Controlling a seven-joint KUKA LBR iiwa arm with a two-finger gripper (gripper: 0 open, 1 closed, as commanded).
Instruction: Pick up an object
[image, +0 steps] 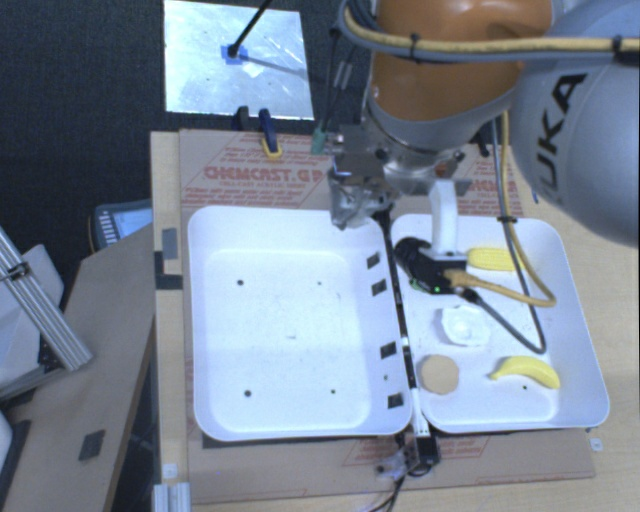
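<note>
Cardboard (280, 462) with red print lies under two white bins. Nearest, in the lower part of the right bin (500, 405), a tan round disc (439, 374) lies beside the divider, and a yellow banana (527, 371) lies to its right. Just above the disc is a white round piece (463, 326). Farther up, a yellow corn-like thing (490, 260) lies near this bin's upper edge. The gripper (355, 205) hangs over the upper edge of the left bin (290, 340), close to the divider and apart from all these things. Whether it is open or closed I cannot tell.
</note>
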